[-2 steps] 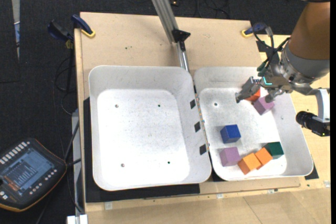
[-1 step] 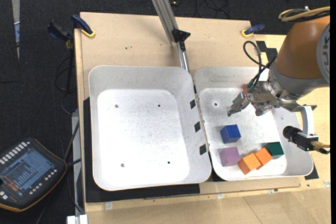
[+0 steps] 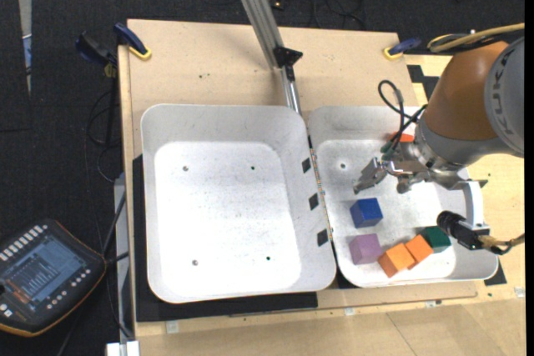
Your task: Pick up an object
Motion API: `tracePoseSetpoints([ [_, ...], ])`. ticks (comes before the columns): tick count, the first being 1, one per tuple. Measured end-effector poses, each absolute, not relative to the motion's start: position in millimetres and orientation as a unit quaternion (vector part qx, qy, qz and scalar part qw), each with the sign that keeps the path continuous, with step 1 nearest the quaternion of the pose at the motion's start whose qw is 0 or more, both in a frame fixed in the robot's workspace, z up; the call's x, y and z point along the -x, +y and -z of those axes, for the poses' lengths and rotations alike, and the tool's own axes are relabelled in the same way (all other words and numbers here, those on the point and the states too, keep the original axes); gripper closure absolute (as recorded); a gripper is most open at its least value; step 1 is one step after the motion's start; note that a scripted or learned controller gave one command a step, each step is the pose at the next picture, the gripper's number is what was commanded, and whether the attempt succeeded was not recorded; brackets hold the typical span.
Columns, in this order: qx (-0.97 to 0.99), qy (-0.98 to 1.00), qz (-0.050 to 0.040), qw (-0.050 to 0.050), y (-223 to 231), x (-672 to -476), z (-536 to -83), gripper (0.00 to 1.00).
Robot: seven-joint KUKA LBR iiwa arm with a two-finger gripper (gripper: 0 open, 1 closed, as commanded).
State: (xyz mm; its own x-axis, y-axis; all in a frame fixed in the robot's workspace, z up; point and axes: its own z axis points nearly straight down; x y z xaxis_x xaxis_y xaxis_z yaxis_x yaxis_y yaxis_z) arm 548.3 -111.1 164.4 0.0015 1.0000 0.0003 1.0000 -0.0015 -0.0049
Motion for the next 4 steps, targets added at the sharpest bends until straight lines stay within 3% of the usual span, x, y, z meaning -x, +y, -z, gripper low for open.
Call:
tracePoseSetpoints([
  [1, 0.708, -0.706, -0.0018, 0.002, -117.8, -546.2, -118.3, 0.0],
  [2, 0.708, -0.707, 0.0002, 0.0, -117.7, -547.9, -131.2, 1.0],
  [4, 0.706, -0.708, 0.002, -0.003, -108.8, -542.3, -229.4, 1.0],
])
